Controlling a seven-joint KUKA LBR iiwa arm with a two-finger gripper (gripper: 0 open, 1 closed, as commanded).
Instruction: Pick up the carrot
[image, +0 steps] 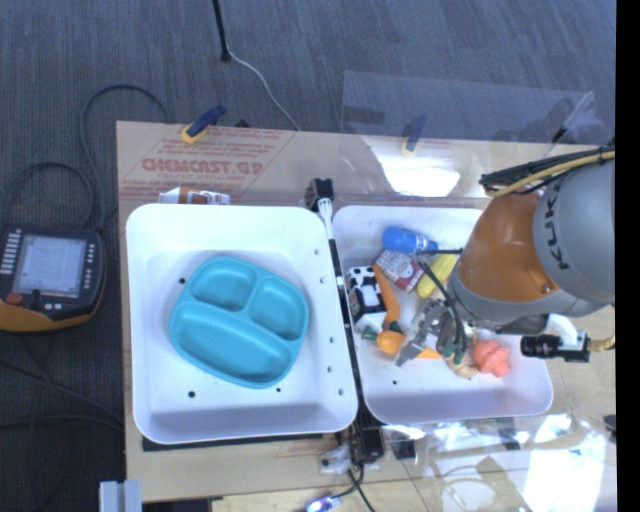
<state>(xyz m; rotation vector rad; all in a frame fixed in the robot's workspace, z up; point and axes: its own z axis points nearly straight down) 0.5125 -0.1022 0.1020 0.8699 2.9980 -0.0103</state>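
Arm (545, 250) reads "KU"; tabletop (290, 150) board reads "CHEMCAST"; gripper (428, 338) over carrot (387, 295) in right bin (500, 400), jaws state unclear.

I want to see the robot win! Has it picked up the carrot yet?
Not yet. The gripper has reached down into the right bin among the toys, right by the carrot. The carrot lies on the bin floor, so gripping and lifting are left. The blue tray sits in the left bin.

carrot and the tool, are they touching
Cannot tell. In the camera view the tool hangs right over the clutter in the right bin, its tip overlapping the carrot's lower end, but the slanted view shows neither contact nor gap plainly.
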